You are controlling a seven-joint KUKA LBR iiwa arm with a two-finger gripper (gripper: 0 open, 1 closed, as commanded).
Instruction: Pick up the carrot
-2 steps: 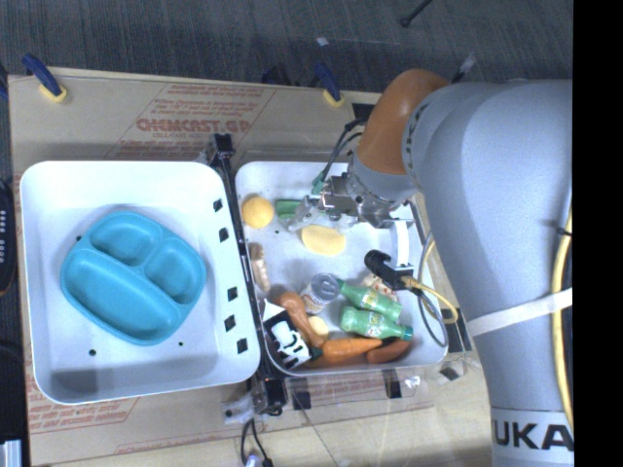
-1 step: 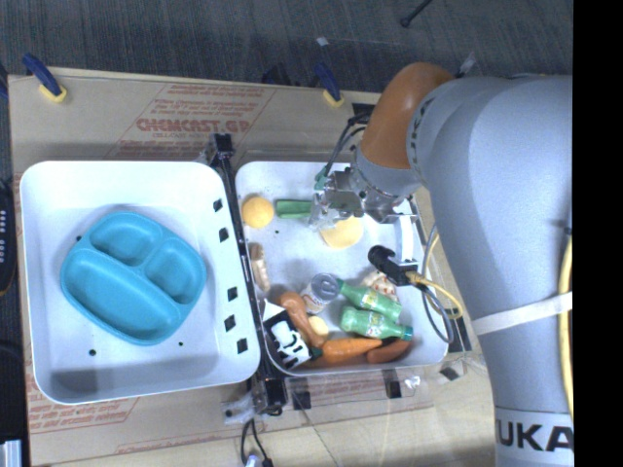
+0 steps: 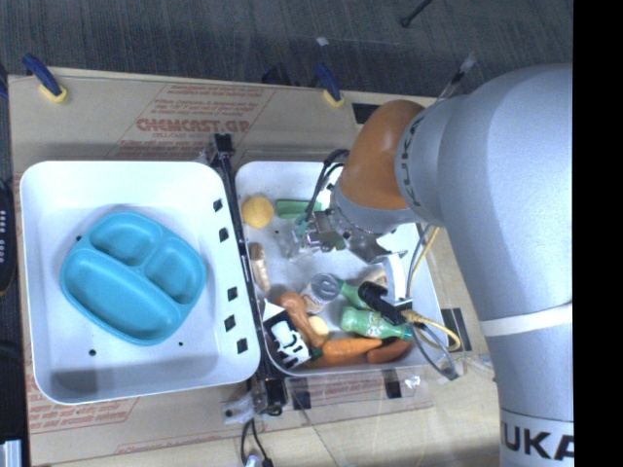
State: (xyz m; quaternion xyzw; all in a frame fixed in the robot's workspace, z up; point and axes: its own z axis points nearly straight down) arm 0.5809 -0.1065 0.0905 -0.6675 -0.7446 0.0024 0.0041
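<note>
Over the right bin, the grey arm reaches in from the right and covers much of that bin's far and right side. Its gripper hangs low near the bin's middle, among metal parts and cables; whether it is wide, narrow or holding anything cannot be told from this angle.

Along the near edge of the right bin lies the carrot, an orange, tapered piece on its side. It sits just beside a black-and-white item and close under a green bottle. A yellow ball rests at the far left of the same bin. Left of it all, the second bin carries a blue divided tray.

Judged from this, the approach step is in hand: the gripper is apart from the carrot, on the far side of the clutter. The next move calls for travelling toward the near edge and lining up across the carrot's narrow width without catching the bottle.

Several small items in the pile overlap and are hard to name. The arm is cut off at the right.
</note>
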